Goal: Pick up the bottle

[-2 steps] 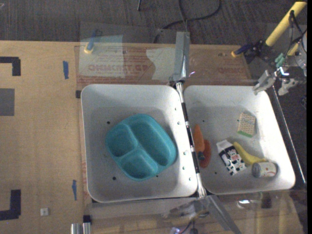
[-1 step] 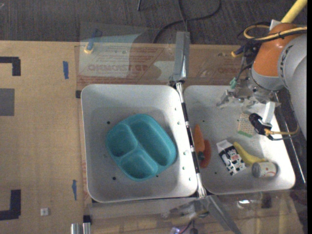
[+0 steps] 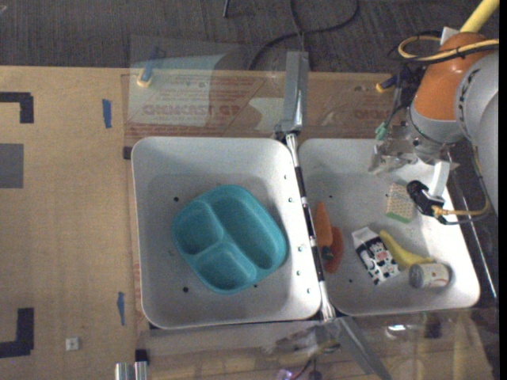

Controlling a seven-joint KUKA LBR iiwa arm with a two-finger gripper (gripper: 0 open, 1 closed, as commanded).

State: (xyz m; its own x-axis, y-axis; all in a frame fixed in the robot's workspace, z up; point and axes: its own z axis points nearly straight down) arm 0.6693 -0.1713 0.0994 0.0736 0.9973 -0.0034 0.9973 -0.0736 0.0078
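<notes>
The bottle (image 3: 428, 275) — small, seemingly grey-white — lies on its side.

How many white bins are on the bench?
2. One bin sits on the left, holding a teal divided plate. The other bin sits right beside it, holding a small pile of things, with the robot's hand over its far end.
</notes>
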